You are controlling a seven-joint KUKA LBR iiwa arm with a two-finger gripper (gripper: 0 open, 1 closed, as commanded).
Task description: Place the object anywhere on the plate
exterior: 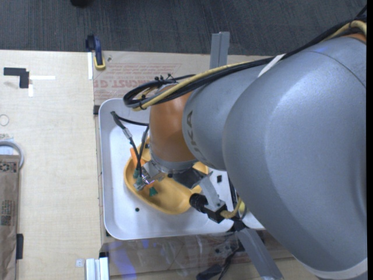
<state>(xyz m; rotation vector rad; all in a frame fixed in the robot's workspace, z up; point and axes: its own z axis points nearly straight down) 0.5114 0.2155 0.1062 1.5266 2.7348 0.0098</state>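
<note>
yellow plate [169, 202] lies in the white bin [113, 156], and the pincer [144, 182] sits low over the plate's left part, wrist blocking most of it. whether it is spread or pinching, i cannot tell. a small green bit [152, 192], perhaps the object, shows on the plate beside it; its axis and heading are unreadable. best to release low, well inside the rim, then lift straight.

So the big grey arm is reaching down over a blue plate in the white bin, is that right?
Not quite: the plate is yellow, not blue. The camera view shows its yellow rim under the arm, inside the white bin. The rest stands: the grey arm does reach down over it.
</note>
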